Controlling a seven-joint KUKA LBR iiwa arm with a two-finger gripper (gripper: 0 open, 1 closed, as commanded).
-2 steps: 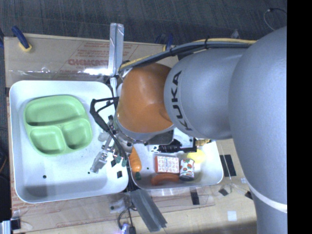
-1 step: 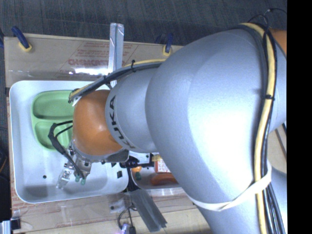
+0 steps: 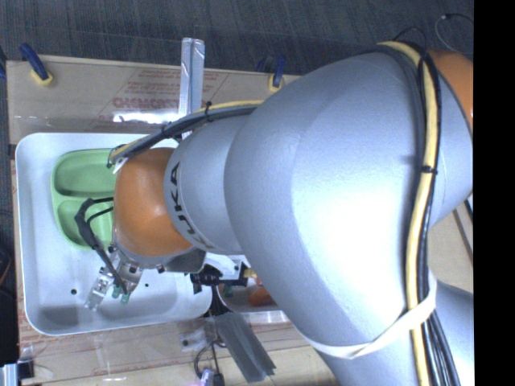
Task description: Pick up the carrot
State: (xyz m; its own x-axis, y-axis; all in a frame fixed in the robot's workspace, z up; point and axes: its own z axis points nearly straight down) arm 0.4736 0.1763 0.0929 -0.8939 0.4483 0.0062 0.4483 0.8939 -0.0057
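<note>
My gripper point(image 3: 107, 288) hangs low over the front part of the left white bin point(image 3: 32, 215), below the orange wrist band point(image 3: 145, 207). Nothing can be seen held in it. A small orange-brown patch point(image 3: 259, 296), possibly the carrot, peeks out beneath the arm at the front of the right bin. The arm hides the remainder of that bin.
A green bowl-like object point(image 3: 76, 185) lies in the back left of the left bin, partly under the wrist. The grey arm point(image 3: 338, 199) covers the middle and right of the view. A cardboard sheet point(image 3: 121, 87) with blue clamps lies behind the bins.
</note>
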